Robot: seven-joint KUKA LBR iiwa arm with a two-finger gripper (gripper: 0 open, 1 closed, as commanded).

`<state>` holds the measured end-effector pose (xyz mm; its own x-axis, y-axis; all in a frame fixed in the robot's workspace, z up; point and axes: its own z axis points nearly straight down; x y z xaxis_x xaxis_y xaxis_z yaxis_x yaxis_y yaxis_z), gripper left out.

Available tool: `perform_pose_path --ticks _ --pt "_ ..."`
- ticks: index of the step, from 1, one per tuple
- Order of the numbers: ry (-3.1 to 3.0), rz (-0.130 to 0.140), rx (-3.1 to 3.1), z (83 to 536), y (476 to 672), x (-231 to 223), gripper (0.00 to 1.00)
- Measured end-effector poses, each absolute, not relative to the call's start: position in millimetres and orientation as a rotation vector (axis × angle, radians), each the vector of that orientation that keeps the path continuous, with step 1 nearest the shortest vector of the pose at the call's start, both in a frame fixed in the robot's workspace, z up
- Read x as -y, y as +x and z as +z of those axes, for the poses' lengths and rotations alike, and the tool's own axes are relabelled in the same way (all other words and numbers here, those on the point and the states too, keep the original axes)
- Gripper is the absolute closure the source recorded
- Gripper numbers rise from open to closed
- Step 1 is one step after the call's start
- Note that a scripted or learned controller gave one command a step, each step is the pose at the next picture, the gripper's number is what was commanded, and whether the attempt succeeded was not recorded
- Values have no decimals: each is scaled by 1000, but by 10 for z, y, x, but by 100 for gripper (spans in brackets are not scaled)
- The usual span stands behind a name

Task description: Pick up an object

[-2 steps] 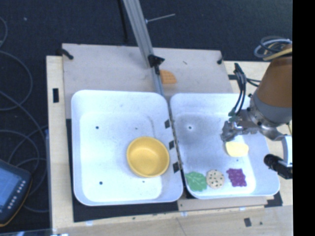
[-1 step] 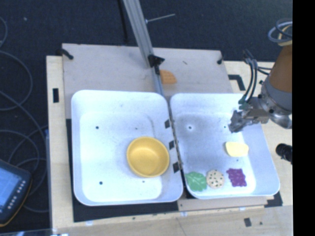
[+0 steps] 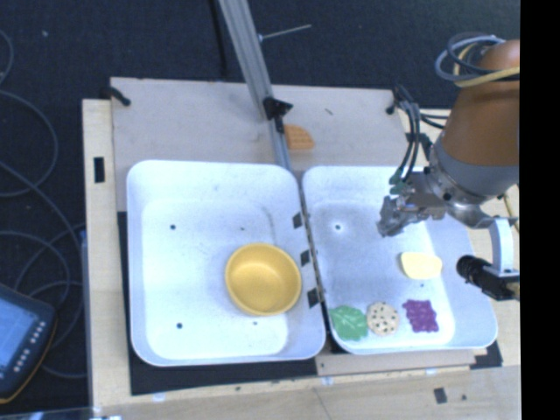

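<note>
Four items hug the right bin's [image 3: 350, 191] near edge; fingers' [image 3: 391, 220] state unclear, over open floor.

A bowl [image 3: 262, 278] is sitting in the left bin [image 3: 166, 199]. In the right bin [image 3: 350, 201], a cookie [image 3: 381, 318] is lying between a leafy piece [image 3: 349, 322] and a grape bunch [image 3: 421, 315], near the front rim.

The grey arm reaches in from the right, its claw [image 3: 391, 218] pointing down-left.
</note>
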<state>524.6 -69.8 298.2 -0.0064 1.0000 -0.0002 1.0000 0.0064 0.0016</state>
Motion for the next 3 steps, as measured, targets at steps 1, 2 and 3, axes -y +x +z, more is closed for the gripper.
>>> perform_pose_path --ticks 1,2,3 --pt "2213 1 -2227 2891 5440 212 100" --pt "2214 1 -2226 2854 5494 -260 100" --pt "2215 -3 -2229 2618 5604 -815 100"
